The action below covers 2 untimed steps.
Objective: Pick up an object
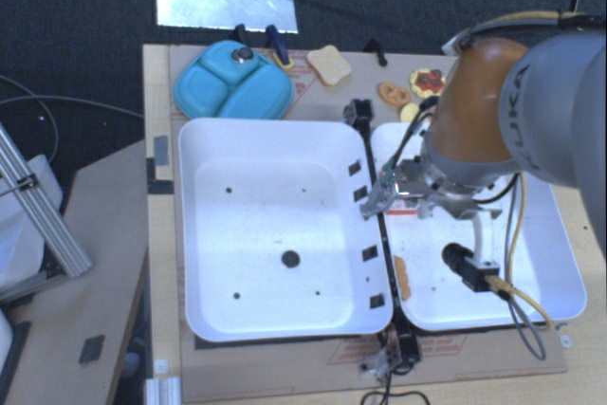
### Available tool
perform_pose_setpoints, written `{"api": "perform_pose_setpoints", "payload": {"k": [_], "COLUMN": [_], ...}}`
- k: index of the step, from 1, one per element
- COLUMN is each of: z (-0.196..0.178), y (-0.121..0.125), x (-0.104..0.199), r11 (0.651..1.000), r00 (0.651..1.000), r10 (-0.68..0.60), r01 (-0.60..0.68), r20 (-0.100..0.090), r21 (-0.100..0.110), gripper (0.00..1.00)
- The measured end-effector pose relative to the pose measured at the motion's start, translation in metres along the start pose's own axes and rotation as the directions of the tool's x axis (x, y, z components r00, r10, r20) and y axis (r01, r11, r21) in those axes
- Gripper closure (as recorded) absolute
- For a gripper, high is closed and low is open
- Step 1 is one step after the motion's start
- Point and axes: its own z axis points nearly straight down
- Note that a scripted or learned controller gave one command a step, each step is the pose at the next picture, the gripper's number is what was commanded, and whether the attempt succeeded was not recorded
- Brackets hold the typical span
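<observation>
Camera view: gripper (410, 196) above right bin (560, 280)

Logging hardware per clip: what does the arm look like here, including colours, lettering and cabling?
The arm is a bulky, rounded grey body with a wide orange band above the wrist and part of the KUKA lettering on the grey shell. Below sits a metallic gripper assembly. Black and yellow cables loop down from the wrist to a black connector.

Grey arm (560, 100), orange wrist band (479, 100), yellow and black cables (517, 232).
</observation>
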Motion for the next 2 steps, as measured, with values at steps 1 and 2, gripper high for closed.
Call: {"api": "perform_pose_setpoints", "payload": {"k": [1,2], "z": [-0.011,-0.005], "y": [0.007,-0.027], "x": [0.0,-0.075], "r11": [1.0,1.0], "r00": [1.0,1.0], "r10": [-0.001,0.005], "r01": [0.001,-0.005], "r20": [0.001,0.003], "r21": [-0.013,-0.008], "gripper": [1.0,1.0]}}
